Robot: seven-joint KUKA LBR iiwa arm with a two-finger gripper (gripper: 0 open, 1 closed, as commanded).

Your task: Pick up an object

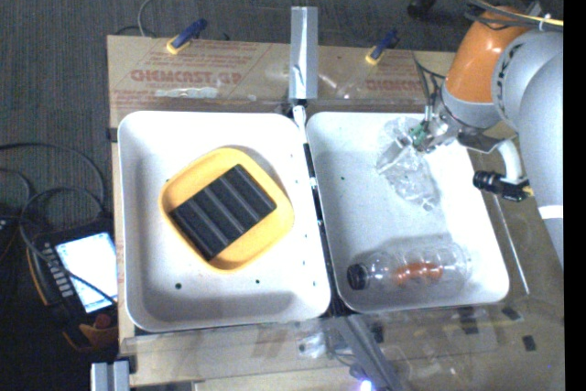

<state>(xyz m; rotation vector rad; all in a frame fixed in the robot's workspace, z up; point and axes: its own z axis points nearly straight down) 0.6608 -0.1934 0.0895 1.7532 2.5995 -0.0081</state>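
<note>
Gripper (423,138) sits at crumpled clear plastic (407,168) in right bin (352,197); its grasp can't be told

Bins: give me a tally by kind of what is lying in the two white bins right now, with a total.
Yellow plastic tray with black ribbed insert, left bin: 1
Clear plastic bottle lying on its side, right bin: 1
Crumpled clear plastic piece, right bin, beside the tool: 1
Total: 3
</note>
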